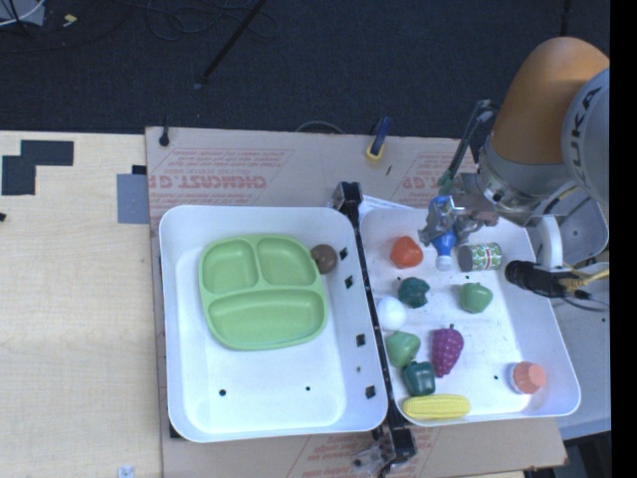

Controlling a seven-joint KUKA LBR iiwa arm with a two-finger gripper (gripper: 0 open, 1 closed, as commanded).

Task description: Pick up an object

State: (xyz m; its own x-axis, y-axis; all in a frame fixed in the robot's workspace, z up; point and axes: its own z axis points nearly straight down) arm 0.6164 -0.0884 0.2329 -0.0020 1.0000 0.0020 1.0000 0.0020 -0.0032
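Crowding is the main risk at this moment. The hand [445,229] hangs low over the far end of the right white plastic bin [557,352], close beside the orange-red round toy fruit [406,252] and the small green-and-white labelled can lying on its side [481,257]; a little blue-and-white piece [444,248] sits right under the metal of the hand. Whether the hand is spread or pressed together I cannot tell (the wrist hardware blocks the tips), and nothing can be seen gripped in it.

No target is named, so any of these would serve. From where the hand sits, the red fruit, the can and the blue-and-white piece look like the nearest candidates. A descent between them could nudge two at once: the can would likely roll toward the bin's wall, and the round fruit would slip sideways out of a closing grip.

Farther down the bin lie the dark green toy pepper [413,291], the light green apple-like fruit [476,298], the purple grape bunch [447,350] and the yellow corn cob [435,406], packed near each other. The left bin [189,366] holds a green divided plate [264,292] with a brown ball [323,258] at its edge.
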